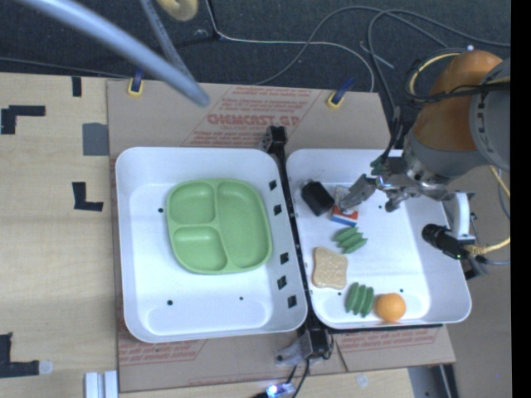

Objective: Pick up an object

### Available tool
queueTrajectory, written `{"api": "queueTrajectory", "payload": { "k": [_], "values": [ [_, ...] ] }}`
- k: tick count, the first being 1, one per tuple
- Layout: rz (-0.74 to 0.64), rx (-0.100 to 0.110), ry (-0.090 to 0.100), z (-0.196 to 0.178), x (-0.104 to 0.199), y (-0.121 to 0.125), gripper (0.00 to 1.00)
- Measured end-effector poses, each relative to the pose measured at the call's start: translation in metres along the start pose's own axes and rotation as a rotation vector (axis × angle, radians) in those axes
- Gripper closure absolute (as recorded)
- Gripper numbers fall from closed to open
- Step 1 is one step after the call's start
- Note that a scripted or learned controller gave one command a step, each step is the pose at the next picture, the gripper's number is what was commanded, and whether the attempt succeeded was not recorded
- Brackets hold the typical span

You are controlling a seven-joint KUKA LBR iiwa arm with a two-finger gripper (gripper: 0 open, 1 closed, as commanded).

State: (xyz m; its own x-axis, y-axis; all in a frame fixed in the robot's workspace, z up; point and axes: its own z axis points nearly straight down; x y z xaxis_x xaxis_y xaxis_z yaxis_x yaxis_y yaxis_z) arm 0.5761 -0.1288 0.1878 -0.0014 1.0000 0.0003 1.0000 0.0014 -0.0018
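My gripper (355,196) hangs over the upper middle of the right bin (431,264), just above a small red, white and blue object (344,216). A black block (316,197) lies to its left near the bin's divider. Below them lie a green pea pod (350,240), a slice of toast (329,268), a second green pod (359,298) and an orange (390,307). Nothing can be seen held in the gripper.
The left bin (141,247) holds a green divided plate (220,225). The arm's grey body with its orange band (452,114) covers the right bin's upper right corner. Cables (332,40) run across the dark floor behind the bench.
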Motion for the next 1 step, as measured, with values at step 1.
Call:
{"api": "queueTrajectory", "payload": {
  "k": [1],
  "values": [
    [0.000,0.004,-0.001,0.0461,0.0037,0.0050,0.00]
  ]
}}
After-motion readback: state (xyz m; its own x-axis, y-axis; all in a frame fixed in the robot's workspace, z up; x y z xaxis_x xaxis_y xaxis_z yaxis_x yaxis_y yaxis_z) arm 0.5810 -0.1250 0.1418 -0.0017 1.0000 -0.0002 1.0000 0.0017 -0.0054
